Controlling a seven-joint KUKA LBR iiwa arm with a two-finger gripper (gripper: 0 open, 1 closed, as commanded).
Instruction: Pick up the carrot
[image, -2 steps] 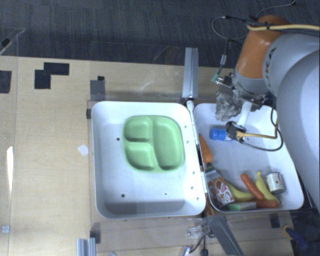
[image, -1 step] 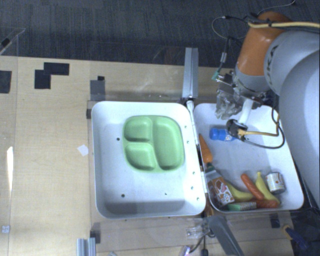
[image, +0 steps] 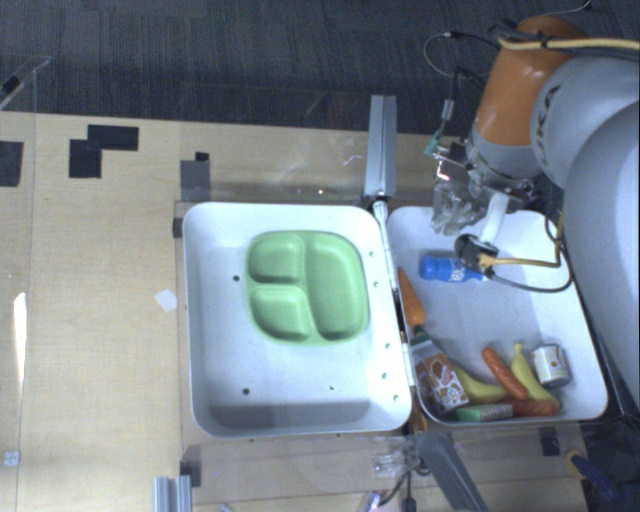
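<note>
The carrot (image: 409, 297), a slim orange taper, lies along the left wall of the right bin (image: 560, 300), pointing toward the back. My gripper (image: 458, 214) hangs over the back part of that bin, up and to the right of the carrot and well apart from it. It is just behind a small blue bottle-like object (image: 443, 268). Nothing shows in its grasp.
A green divided plate (image: 305, 285) lies in the left bin (image: 215, 330). At the right bin's front sit a snack packet (image: 440, 380), a banana (image: 480, 388), an orange-red stick-shaped item (image: 503, 371) and a small can (image: 549, 365). A cable (image: 520, 262) trails from the wrist.
</note>
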